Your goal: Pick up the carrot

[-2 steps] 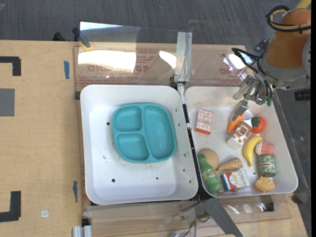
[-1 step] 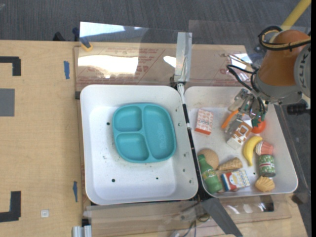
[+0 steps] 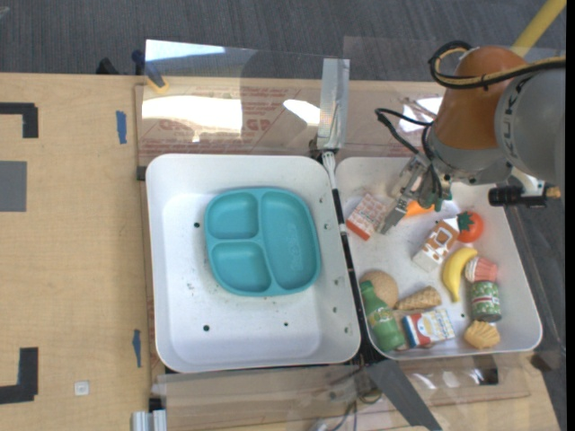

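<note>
— Where's the carrot (image 3: 417,208)?

— In the right-hand bin (image 3: 530,317), up toward the far end. That small orange sliver poking out just by the gripper (image 3: 409,200). Most of it sits under the fingers, so I can only make out one end.

— Has the gripper got it?

— Can't tell from here. The fingers hang right over it, but whether they're apart or pressed on the carrot is hidden by the wrist. I wouldn't say it's held.

— How will it handle?

— It looks like a toy, hard smooth plastic, so I'd guess light and stiff, and a bit slippery. It tapers, so a pinch across the thick middle should be safer than near the tip, where it could squirt out.

— What's around it?

— A little red-and-white packet (image 3: 366,215) to its left, touching or nearly so. A small carton (image 3: 437,243) and a tomato (image 3: 470,226) just beyond on the near side. Then a banana (image 3: 457,269), glossy and curved, a can (image 3: 485,300), a green bottle (image 3: 384,323) lying down, an ice-cream cone (image 3: 420,298) with a ridged look, and a flat box (image 3: 426,328).

— And the other bin?

— The left bin (image 3: 171,268) holds a teal divided plate (image 3: 263,240), matte, three compartments. Both bins sit on a pale wooden surface (image 3: 67,241).
</note>
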Robot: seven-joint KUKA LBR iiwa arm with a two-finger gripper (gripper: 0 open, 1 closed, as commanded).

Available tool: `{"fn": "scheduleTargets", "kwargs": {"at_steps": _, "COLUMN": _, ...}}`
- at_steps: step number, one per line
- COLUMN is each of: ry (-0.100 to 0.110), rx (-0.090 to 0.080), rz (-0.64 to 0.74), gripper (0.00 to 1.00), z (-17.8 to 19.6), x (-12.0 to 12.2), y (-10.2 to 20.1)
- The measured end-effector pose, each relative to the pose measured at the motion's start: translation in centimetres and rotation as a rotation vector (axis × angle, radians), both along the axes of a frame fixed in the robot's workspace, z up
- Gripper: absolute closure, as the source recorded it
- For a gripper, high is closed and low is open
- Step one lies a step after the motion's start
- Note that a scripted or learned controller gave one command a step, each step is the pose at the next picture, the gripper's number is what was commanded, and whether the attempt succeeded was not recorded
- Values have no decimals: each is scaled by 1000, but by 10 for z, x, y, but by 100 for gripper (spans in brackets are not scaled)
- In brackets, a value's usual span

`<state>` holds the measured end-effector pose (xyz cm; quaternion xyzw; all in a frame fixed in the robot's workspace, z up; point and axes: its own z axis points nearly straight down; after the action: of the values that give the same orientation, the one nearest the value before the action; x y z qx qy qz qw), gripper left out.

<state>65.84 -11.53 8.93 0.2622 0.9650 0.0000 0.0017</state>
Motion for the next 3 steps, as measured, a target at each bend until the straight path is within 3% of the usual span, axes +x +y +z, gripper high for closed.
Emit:
{"fn": "scheduleTargets", "kwargs": {"at_steps": 1, "ry": -15, "rx": -3, "rz": 2, "gripper": 100, "z": 13, "x": 3, "y": 1}}
{"fn": "scheduleTargets", "kwargs": {"at_steps": 2, "ry": -6, "rx": -2, "rz": -18, "gripper": 100, "z": 1, "x": -114, "y": -24}}
{"fn": "scheduleTargets", "kwargs": {"at_steps": 3, "ry": -8, "rx": -1, "rz": -16, "gripper": 0, "z": 0, "x": -113, "y": -23}}
